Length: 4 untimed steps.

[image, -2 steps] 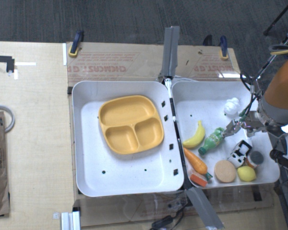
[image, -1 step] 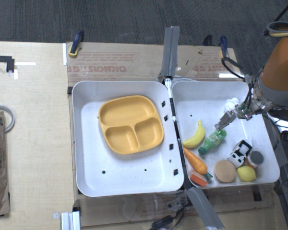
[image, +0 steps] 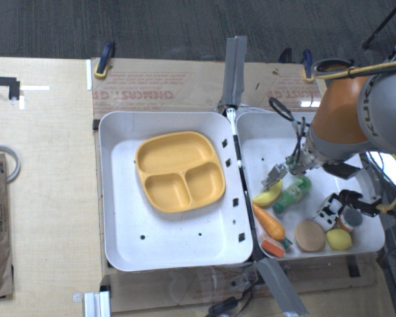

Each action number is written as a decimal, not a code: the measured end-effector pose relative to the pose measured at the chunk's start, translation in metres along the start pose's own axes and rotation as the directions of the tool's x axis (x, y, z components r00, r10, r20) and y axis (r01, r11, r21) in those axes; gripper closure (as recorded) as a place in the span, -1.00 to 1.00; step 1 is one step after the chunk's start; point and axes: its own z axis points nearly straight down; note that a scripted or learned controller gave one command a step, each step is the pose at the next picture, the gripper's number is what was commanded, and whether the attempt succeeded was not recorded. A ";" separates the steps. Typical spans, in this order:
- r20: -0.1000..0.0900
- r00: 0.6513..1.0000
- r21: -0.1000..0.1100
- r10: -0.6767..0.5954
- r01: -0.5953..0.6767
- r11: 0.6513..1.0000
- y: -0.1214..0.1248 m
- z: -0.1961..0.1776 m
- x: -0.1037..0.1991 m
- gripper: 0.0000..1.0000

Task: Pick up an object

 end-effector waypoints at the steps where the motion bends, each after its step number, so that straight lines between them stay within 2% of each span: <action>1: -0.002 0.983 0.002 0.185 -0.185 0.983 -0.048 0.000 -0.011 -1.00; 2: -0.002 0.982 0.001 0.187 -0.187 0.982 -0.048 -0.009 -0.011 1.00; 3: 0.001 0.956 0.001 0.292 -0.292 0.956 -0.066 -0.068 -0.011 1.00; 4: 0.001 0.919 0.001 0.395 -0.395 0.919 -0.038 -0.116 0.031 1.00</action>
